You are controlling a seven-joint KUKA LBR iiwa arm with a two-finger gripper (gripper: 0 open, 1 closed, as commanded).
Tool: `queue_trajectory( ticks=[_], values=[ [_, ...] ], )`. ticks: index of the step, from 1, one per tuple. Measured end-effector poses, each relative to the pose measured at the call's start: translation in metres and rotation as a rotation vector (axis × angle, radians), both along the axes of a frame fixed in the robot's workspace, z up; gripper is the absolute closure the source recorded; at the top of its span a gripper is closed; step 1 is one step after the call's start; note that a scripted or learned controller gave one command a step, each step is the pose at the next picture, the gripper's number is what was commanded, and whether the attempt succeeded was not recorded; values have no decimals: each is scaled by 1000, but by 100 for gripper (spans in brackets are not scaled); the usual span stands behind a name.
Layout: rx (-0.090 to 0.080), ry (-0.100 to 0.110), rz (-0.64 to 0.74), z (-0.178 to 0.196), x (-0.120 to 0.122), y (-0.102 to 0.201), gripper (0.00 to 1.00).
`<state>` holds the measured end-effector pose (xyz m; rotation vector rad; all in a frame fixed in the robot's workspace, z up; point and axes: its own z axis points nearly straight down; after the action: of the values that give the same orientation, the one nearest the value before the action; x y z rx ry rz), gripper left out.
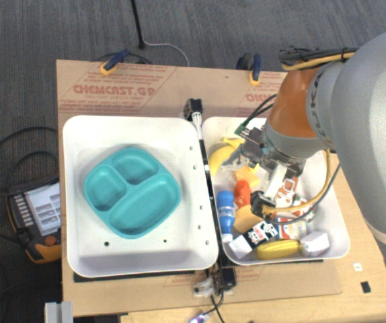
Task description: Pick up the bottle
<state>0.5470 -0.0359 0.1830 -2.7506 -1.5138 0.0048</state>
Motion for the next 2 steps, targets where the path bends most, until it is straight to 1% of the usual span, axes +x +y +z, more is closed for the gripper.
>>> queue_trajectory(
  ticks=[1,2],
  values=[
    [-1,3,-228,0,-53,77,0],
    [-2,7,-226,8,-53,77,100]
  ],
)
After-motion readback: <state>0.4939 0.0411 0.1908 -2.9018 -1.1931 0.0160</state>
